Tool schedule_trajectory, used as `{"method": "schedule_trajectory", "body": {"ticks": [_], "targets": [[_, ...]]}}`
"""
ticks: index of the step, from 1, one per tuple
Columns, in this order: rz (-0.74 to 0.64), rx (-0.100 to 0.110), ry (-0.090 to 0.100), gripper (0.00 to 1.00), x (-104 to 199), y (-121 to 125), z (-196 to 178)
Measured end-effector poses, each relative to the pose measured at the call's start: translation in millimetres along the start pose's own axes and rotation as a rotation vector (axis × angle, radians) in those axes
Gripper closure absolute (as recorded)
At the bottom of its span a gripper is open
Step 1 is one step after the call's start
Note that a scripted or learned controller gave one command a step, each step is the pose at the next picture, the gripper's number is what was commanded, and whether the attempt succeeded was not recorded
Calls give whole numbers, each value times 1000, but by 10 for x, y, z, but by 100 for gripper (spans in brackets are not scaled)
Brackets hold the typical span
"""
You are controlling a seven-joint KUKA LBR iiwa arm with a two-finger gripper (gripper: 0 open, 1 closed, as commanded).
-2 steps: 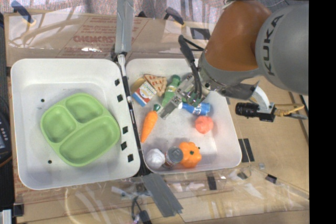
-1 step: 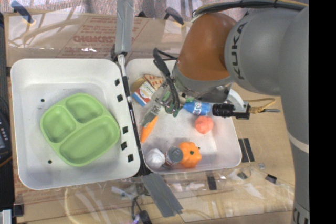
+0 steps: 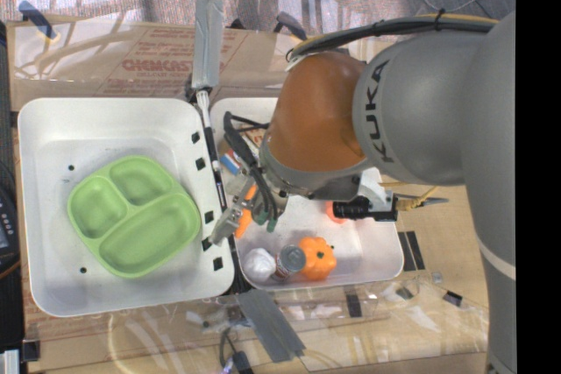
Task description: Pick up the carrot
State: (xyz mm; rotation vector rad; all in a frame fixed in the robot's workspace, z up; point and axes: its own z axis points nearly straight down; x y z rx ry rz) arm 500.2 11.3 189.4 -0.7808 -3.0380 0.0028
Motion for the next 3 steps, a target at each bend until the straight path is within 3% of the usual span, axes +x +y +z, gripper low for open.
{"method": "schedule_trajectory", "body": {"ticks": [1,2,3], "targets": [[46,1,1,0,245,95,5],[191,-2,-5,0,-77,-504,-698],[-37,-1,-2,0,-587,-393,-175]]}}
